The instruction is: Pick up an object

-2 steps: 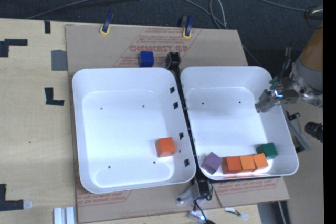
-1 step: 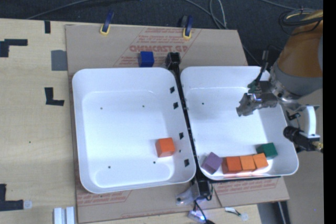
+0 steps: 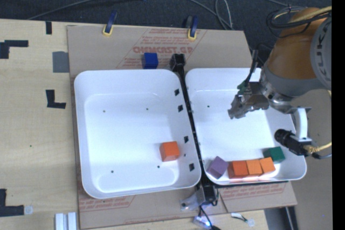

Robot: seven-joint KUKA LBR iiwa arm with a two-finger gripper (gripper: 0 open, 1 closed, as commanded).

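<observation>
I can't tell how the two-finger metal gripper is set; its tip looks blurred. It hangs over the right white bin, apart from the small orange wooden cube in the left white bin.

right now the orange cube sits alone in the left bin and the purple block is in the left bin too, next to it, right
Not quite. The orange cube does sit alone in the left bin, but the purple block is in the right bin, at its near left corner, beside a row of orange blocks. The camera view shows it.
</observation>
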